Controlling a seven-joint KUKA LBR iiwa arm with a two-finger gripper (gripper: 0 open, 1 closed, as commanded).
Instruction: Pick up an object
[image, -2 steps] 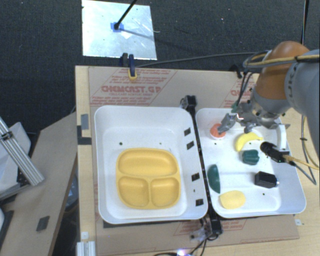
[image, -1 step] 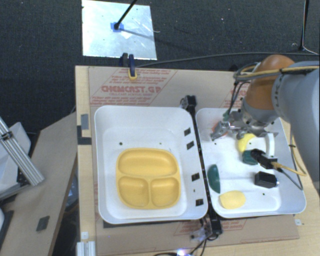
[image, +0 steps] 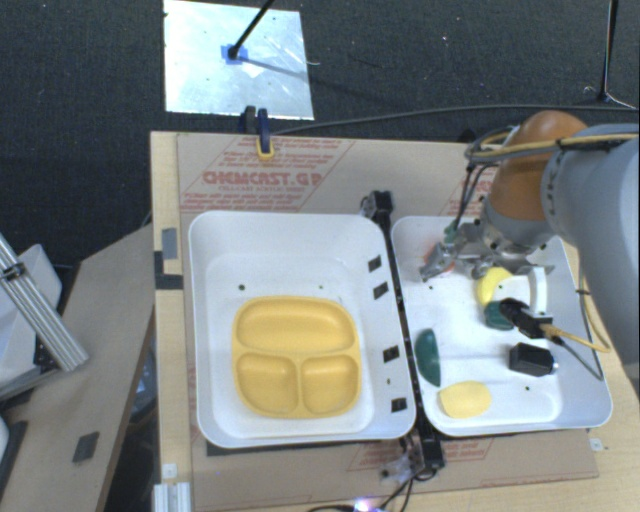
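The right bin (image: 580, 400) holds several small things. A dark green piece (image: 428, 357) lies by its left wall and a pale yellow oval (image: 465, 400) near its front. A yellow curved piece (image: 488, 286) sits mid-bin with a teal lump (image: 497, 319) just in front of it, and a small black block (image: 530, 359) lies further front right. My gripper (image: 438, 263) is low over the back left part of this bin, left of the yellow curved piece, and I see nothing between its tips. The arm covers the bin's back right corner.
The left bin (image: 215, 250) holds a yellow divided tray (image: 296, 355). A black divider strip (image: 392, 310) runs between the two bins. Both stand on a cardboard sheet (image: 260, 175). A blue and yellow clamp (image: 263, 135) sits at the sheet's back edge.
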